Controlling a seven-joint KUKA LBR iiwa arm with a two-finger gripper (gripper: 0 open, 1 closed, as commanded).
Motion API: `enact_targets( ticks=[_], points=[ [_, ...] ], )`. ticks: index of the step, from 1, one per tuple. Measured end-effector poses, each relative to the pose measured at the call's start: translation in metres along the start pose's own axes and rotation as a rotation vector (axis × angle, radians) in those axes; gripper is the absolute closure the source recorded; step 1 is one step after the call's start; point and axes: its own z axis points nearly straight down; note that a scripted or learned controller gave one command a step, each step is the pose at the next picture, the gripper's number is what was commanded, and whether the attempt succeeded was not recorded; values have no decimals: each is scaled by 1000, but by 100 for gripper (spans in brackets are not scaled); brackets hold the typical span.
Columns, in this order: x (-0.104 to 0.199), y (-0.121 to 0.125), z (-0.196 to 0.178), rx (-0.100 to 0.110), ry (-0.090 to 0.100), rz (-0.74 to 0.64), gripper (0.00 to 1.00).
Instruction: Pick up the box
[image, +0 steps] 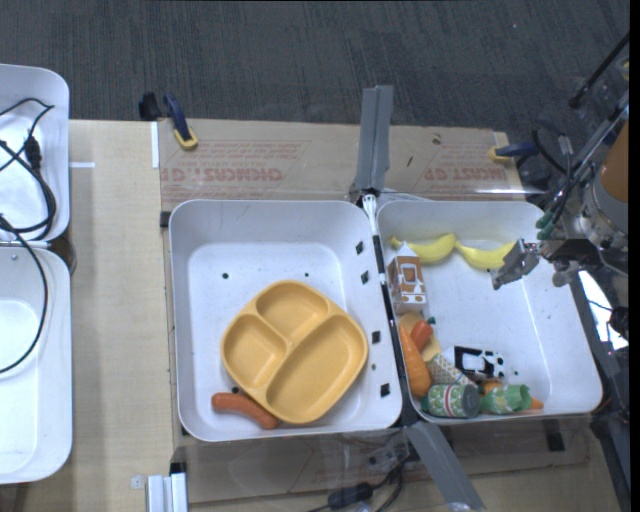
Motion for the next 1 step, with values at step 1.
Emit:
enact_targets(
  ticks=[1],
  points=[
    [-44,16,135,0,1,-34,0]
  ],
)
